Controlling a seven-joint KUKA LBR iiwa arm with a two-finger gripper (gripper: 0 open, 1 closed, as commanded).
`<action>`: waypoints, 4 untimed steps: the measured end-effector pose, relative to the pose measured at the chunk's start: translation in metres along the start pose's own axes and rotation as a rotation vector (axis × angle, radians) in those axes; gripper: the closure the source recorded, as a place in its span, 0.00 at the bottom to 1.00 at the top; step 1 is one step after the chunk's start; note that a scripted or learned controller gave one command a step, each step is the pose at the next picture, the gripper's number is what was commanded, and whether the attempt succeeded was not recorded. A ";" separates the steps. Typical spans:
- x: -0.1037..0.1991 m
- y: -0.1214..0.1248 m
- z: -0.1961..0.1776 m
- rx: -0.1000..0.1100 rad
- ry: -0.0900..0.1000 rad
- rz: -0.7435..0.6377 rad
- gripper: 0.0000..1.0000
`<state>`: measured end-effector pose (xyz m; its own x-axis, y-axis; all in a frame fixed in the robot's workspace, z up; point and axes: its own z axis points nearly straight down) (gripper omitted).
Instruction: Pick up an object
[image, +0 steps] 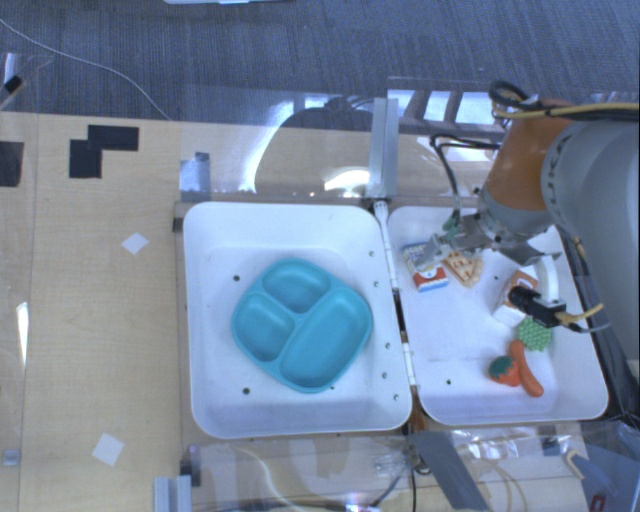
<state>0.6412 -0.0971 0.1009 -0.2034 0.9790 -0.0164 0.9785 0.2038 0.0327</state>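
On the desk (90, 330), the left bin (200, 400) holds a blue plate (302, 325). Right of the plate, in the right bin (450, 395), our hand (447, 240) hovers over a small carton (427, 268); we cannot tell how open it is. Farthest from the plate lies a carrot (518, 370), long axis slanting down-right. We judge a centred, straight descent best.

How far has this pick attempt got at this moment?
Done: the arm has reached over the right bin. In hand: the gripper sits low by the small carton and waffle piece; no grasp is visible. Left: gripping and lifting; the carrot lies untouched.
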 end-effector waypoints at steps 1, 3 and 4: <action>0.004 -0.009 -0.001 -0.005 0.001 0.028 0.00; 0.003 -0.005 -0.015 -0.013 -0.004 0.023 0.00; 0.014 -0.057 0.002 0.004 0.009 -0.027 0.00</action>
<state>0.5831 -0.0952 0.0971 -0.2302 0.9731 -0.0084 0.9727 0.2303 0.0284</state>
